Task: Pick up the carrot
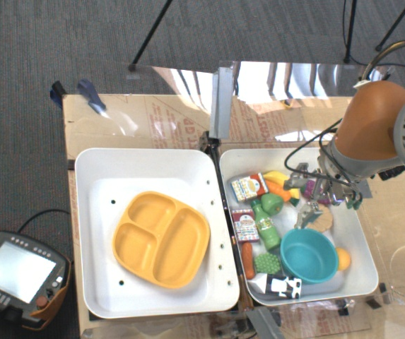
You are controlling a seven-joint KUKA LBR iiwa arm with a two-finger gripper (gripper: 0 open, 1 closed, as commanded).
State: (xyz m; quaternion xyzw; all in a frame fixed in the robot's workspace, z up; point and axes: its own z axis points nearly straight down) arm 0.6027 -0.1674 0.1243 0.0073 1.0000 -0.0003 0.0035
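Note:
The carrot is a small orange piece in the right bin, lying near the back between a yellow banana and a green leafy piece. My gripper hangs over the middle of the right bin, just right of the carrot and apart from it, above a tan round disc. The grey wrist and orange band reach in from the right. Nothing shows held in the gripper.
Crowded into the right bin are a teal bowl, a green bottle, two small boxes, a red sausage, an orange ball and a black-and-white item. A yellow divided plate lies in the left bin.

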